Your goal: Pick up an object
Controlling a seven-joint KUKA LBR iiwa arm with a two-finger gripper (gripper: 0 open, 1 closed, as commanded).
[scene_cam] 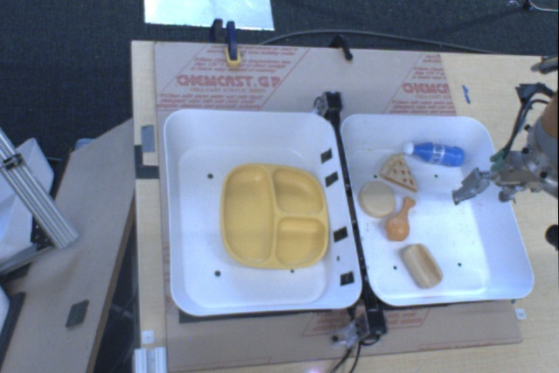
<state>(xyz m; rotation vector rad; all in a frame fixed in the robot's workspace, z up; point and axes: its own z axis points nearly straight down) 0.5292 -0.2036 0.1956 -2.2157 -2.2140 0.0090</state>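
We see the hand [467, 188] at three o'clock in the right bin [502, 271], fingers' state we cannot tell, nothing visibly held, so we should center over the blue bottle [435, 154] at eleven o'clock before descending.

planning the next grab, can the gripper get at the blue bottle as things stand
Probably yes: the gripper hangs over the right bin, and the blue bottle lies just beyond, nothing on top.
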